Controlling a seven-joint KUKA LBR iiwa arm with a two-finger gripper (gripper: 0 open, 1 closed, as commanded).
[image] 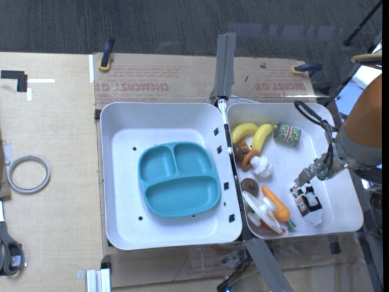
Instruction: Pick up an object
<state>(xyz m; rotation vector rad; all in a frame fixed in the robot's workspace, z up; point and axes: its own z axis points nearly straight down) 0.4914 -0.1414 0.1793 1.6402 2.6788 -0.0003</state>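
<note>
The right bin [340,218] holds two yellow bananas [261,136] at its back left, with a small green can [287,134] beside them. Along its left side lie a white and orange toy [260,165], a brown round piece [249,185], an orange carrot [277,205] and a white flat piece [260,215]. My gripper [302,190] hangs low over the bin's right half, to the right of the carrot and apart from it. I see nothing held in it.
The left bin [115,181] bears a blue divided plate [179,179]. A grey ring [27,174] and scissors [11,254] lie on the wooden bench to the left. A grey divider [225,66] stands between the bins at the back.
</note>
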